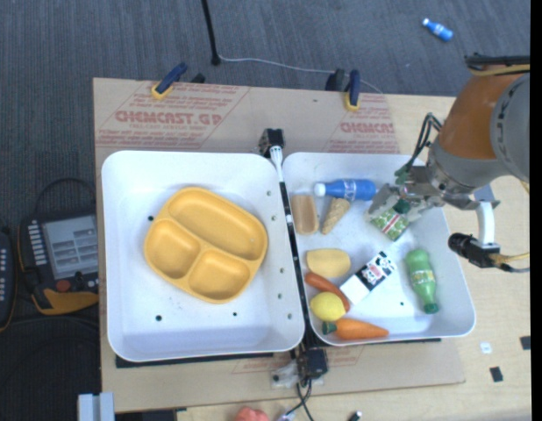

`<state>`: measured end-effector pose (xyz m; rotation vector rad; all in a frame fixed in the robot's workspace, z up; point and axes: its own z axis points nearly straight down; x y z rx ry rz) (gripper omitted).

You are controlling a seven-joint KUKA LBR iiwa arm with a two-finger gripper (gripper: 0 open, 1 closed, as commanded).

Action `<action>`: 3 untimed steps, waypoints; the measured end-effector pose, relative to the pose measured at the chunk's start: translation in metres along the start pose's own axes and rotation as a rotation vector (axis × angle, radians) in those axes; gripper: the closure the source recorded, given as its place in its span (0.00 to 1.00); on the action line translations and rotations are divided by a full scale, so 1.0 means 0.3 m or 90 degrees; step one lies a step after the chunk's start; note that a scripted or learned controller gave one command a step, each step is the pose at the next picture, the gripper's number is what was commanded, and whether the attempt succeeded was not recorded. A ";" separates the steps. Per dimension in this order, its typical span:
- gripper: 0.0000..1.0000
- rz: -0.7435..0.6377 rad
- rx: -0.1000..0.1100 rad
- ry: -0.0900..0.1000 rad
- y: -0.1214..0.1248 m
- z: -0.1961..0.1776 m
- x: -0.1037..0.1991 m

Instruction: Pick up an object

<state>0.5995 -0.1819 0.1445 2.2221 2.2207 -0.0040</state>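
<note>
The counter (166,117) is a brown printed board with red lettering, clamped at its far edge by two yellow-and-blue clamps (170,79), and it sits on dark grey carpet (96,24). At 9 o'clock, off the board, lies a grey control box (65,248).

Nearest in the right bin (455,318), at its 6 o'clock edge, lie a carrot (360,329) and a lemon (327,306), touching. Just beyond them are a second carrot (321,282), a yellow potato-like piece (328,261), a black-and-white carton (369,277) and, at 4 o'clock, a green bottle (422,279). Farther in, at 11 o'clock, stand a tan piece (303,213), a cone (334,214) and a blue-and-white bottle (345,189).

The left bin (131,323) holds a yellow divided tray (206,243), tilted, with bare white floor all round it.

The pincer (399,202) is at 2 o'clock in the right bin, over a small green-and-white box (390,220) with red marks, lying tilted. The box sits at the fingertips; whether it is gripped or the pincer is clenched or released, I cannot tell. The grey arm with its orange band (473,121) crosses the bin's right wall.

Open floor in the right bin lies between carton, green bottle and box; the near corner is crowded.

Farthest, a black cable (205,16) runs across the carpet, and a small blue object (438,30) lies at 1 o'clock.
</note>
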 end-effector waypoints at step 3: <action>1.00 -0.001 -0.002 0.001 -0.033 -0.235 0.205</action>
